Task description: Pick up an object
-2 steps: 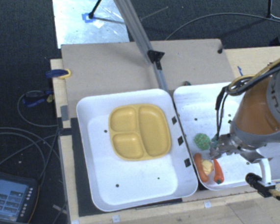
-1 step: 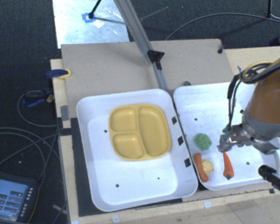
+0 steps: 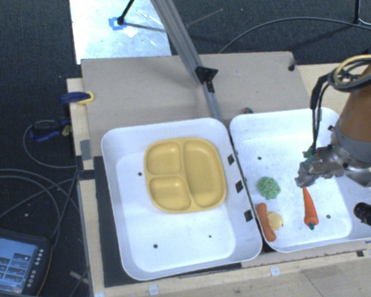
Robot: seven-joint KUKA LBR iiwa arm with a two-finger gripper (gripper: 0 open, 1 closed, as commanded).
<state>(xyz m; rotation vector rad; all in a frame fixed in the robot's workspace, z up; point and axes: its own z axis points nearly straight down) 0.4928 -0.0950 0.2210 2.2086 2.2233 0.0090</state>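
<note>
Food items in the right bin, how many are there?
4. A green broccoli mid-bin, an orange carrot right of it, a sausage along the left wall, a small yellow piece beside it. The arm may hide others.

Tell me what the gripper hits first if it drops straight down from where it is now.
Probably the carrot, which lies just below the gripper in the right bin; depth is hard to judge from this slanted view.
</note>
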